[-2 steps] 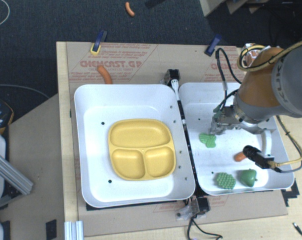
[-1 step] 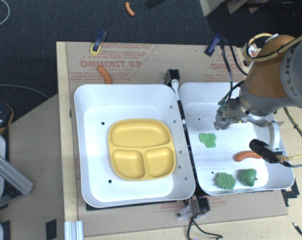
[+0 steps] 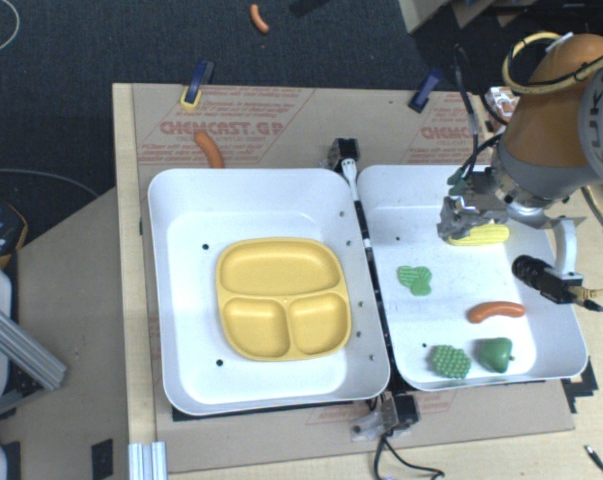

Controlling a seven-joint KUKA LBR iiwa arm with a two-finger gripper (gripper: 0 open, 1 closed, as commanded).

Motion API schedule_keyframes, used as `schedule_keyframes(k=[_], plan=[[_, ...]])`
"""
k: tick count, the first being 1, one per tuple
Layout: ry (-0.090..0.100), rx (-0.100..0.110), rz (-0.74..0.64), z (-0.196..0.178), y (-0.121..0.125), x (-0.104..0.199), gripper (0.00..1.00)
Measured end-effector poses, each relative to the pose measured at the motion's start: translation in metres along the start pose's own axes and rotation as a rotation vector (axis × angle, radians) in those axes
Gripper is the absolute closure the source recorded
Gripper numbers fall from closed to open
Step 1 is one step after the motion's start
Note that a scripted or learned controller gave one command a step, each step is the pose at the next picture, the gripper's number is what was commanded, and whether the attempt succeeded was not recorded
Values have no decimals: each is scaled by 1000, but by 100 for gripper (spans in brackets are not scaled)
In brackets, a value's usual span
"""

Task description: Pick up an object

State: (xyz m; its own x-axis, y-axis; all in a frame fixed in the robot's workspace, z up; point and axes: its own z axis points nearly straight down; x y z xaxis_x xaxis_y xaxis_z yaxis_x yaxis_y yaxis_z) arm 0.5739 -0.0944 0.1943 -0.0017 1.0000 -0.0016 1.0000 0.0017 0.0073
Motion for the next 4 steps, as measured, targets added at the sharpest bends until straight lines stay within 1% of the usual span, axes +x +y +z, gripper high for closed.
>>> schedule_keyframes(k=[1, 2, 3, 4], plan=[[0, 2, 1, -32, 1, 0, 100], [2, 3, -4, -40, 23, 53, 100], [2, 11, 1, -33, 9, 55, 100], [1, 4, 0, -41, 20, 53, 100]])
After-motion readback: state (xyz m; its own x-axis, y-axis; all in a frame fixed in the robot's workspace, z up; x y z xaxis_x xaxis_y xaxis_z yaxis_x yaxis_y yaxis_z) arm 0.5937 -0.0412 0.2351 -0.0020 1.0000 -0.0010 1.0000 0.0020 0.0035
